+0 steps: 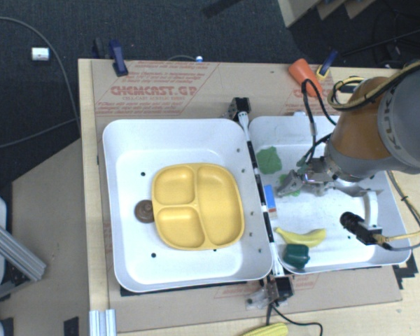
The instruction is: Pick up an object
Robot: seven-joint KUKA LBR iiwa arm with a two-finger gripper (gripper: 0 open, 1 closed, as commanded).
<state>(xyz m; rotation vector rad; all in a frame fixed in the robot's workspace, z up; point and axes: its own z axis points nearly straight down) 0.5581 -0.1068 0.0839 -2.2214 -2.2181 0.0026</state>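
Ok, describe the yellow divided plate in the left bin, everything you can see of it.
The yellow plate is a rounded-corner tray that looks like matte plastic, split by raised ridges into three compartments: two at the far side, one wider at the near side. It lies flat and right way up, slightly turned, near the middle of the left bin. A small brown round object sits at its left edge, seemingly touching it.
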